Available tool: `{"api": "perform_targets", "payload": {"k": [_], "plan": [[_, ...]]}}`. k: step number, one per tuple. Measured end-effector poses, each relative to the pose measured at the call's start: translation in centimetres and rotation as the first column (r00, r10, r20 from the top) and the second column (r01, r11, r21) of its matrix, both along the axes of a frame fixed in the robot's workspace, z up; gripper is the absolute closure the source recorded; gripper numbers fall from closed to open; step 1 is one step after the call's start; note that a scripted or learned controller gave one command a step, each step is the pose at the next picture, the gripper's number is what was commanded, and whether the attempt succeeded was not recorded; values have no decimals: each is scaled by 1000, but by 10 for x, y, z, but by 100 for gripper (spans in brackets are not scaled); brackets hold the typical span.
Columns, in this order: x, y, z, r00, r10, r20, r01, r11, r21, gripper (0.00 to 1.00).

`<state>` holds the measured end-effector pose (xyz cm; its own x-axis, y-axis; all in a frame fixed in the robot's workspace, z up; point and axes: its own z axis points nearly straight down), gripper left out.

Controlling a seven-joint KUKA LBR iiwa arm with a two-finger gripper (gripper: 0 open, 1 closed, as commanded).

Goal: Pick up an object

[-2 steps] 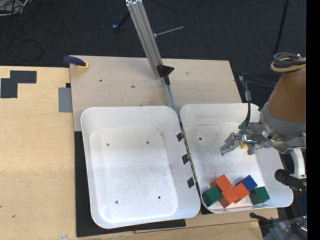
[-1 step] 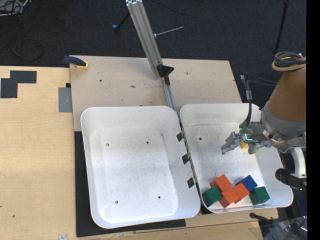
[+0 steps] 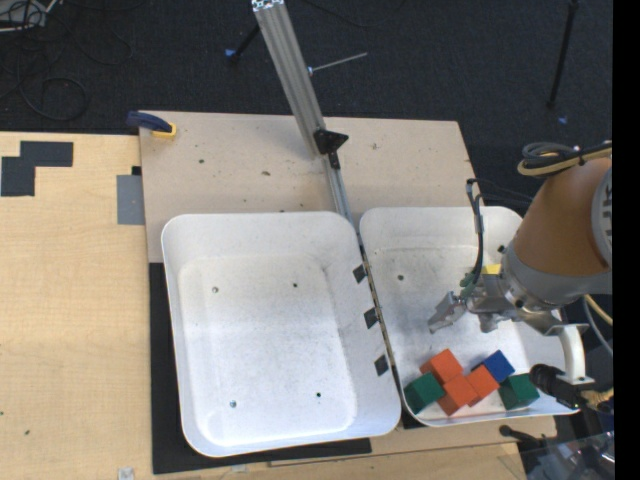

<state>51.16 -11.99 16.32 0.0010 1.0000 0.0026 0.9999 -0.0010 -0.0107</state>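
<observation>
Several small blocks lie bunched at the near end of the right bin (image 3: pixel 420 238): an orange block (image 3: pixel 446 365), a second orange one (image 3: pixel 481 380), a blue block (image 3: pixel 499 364), a green block (image 3: pixel 425 393) and another green one (image 3: pixel 519 392). My gripper (image 3: pixel 463 321) hangs over the middle of the right bin, just beyond the blocks. It stands open with its fingers spread, one grey finger (image 3: pixel 441 317) pointing left. Nothing is between the fingers. The orange-banded arm comes in from the right.
The left bin (image 3: pixel 200 258) lies beside the right one, divided from it by a ridge with black clips (image 3: pixel 370 317). A slanted metal rail (image 3: pixel 295 78) rises behind the bins. A blue and yellow clamp (image 3: pixel 152 123) sits at the board's far left corner.
</observation>
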Motion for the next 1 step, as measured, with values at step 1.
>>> {"api": "perform_targets", "payload": {"k": [1], "plan": [[-12,2,-54,1000,0,0,0,1000,0,0]]}}
